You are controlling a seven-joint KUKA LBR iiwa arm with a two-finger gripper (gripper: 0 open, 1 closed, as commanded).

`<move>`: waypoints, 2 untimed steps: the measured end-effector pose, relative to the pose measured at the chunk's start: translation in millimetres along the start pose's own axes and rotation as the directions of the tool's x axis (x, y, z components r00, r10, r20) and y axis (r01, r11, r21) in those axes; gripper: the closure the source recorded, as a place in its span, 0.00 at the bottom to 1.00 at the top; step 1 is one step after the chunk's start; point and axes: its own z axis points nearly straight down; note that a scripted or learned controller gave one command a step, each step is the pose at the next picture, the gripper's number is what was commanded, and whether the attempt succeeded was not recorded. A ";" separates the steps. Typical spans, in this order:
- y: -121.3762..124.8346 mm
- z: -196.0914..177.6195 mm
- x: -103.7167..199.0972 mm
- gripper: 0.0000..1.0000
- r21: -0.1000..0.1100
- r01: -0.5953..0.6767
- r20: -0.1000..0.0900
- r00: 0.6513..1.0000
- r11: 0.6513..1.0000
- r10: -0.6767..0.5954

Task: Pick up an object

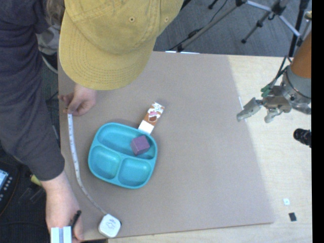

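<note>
A teal divided plate (104,162) lies on the brown board (202,151), left of centre. A purple cube (141,145) rests in the plate's upper right compartment. A small brown and white packet (151,117) lies on the board, touching the plate's upper rim. My gripper (253,118) hangs at the board's right edge, far to the right of the plate. It is open, with nothing between its fingers (247,110).
A person in a yellow cap (114,29) leans over the board's left side, one hand (81,103) at its left edge and the other at the lower left corner. A measuring tape (109,225) runs along that edge. Tripod legs (263,9) stand behind the board.
</note>
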 end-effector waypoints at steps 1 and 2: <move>42.7 163.4 36.3 0.00 -0.001 -0.038 0.003 0.999 0.999 0.038; 42.0 159.4 37.1 1.00 0.006 -0.038 0.000 0.999 0.999 0.038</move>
